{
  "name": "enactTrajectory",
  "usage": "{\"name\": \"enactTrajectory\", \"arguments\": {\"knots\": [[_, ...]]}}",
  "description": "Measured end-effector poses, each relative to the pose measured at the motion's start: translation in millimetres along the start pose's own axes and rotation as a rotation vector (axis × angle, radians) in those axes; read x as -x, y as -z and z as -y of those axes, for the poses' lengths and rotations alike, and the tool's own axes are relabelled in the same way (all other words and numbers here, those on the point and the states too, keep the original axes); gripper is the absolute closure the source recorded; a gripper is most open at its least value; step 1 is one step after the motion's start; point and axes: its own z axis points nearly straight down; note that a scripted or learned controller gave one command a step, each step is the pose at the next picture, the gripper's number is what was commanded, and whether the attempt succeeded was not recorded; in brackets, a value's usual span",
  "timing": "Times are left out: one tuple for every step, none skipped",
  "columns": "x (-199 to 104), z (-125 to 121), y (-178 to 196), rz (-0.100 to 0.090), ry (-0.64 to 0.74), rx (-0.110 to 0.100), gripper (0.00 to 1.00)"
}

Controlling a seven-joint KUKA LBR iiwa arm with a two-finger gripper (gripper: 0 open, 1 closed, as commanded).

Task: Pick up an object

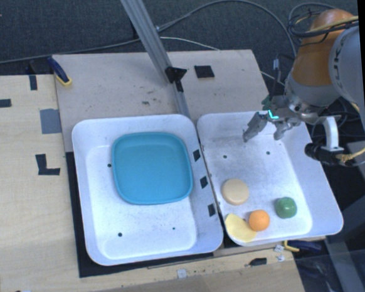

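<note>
Yellow piece (238, 230) touches orange ball (259, 220), well below spread, empty gripper (267, 129) fingers; crowding risks a slipped grasp.

Beige disc (235, 191), yellow piece (239, 228), orange ball (259, 220), green ball (286, 207) in right bin (310, 163).

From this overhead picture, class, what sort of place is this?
Probably a robot lab's test bench: a robot arm reaches over two white bins, one holding toy food, and tape marks dot the wooden bench.
</note>
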Motion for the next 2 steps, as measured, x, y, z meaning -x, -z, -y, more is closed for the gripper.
{"name": "enactTrajectory", "arguments": {"knots": [[0.0, 0.0, 0.0, 0.0, 0.0, 0.0, 0.0], [1.8, -1.9, -42.6, 0.0, 0.0, -0.003, 0.0]]}}
